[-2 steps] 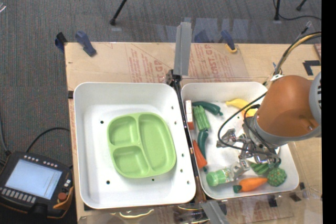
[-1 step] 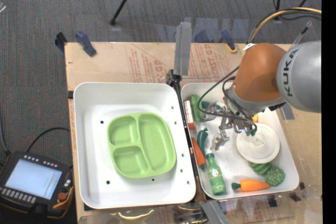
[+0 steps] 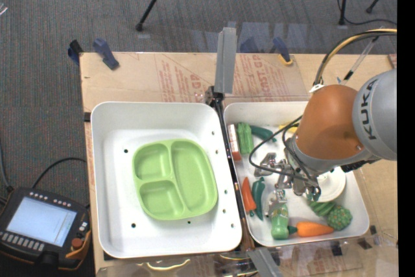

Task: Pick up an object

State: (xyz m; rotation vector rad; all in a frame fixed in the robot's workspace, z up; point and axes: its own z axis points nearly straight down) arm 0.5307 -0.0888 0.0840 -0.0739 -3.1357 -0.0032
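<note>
My gripper (image 3: 283, 190) hangs low in the right bin (image 3: 360, 204), below the arm's orange band. Just under it lies a green bottle-shaped toy (image 3: 279, 226), with an orange carrot (image 3: 313, 229) to its right. I cannot tell whether the gripper touches the green toy. A white round plate (image 3: 334, 186) lies partly hidden behind the wrist. Green leafy toys (image 3: 332, 213) sit at the bin's right front. Along the bin's left wall are a green cucumber-like piece (image 3: 244, 137), a dark green pepper (image 3: 259, 194) and an orange-red piece (image 3: 248, 196).
The left bin (image 3: 110, 217) holds a light green divided plate (image 3: 174, 178). A grey upright post (image 3: 225, 65) stands behind the gap between the bins. Cables loop over the wrist. A teach pendant (image 3: 39, 225) lies on the floor at left.
</note>
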